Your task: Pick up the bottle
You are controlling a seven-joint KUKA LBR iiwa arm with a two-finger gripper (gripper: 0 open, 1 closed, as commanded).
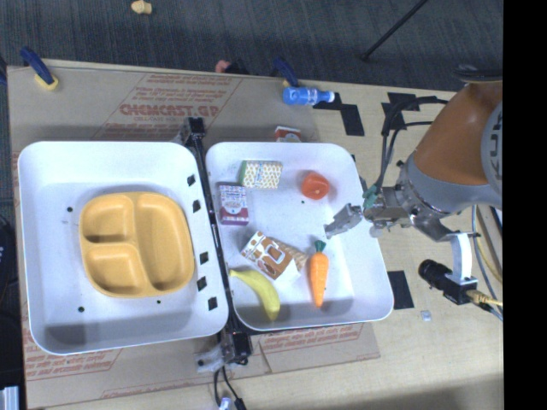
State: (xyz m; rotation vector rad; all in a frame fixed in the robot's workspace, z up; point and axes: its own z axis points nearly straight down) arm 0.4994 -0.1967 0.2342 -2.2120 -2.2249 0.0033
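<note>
The gripper (343,221) hovers over the right bin (369,290), near the carrot (318,277). Whether it is open, I cannot tell. The blue bottle (301,96) lies outside on the bench.

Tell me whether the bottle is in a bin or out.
Out. The blue bottle lies on its side on the cardboard beyond the right bin, past its far rim and apart from it.

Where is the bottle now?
The bottle lies on the bench outside both bins, just beyond the right bin's far rim, near a blue clamp.
</note>
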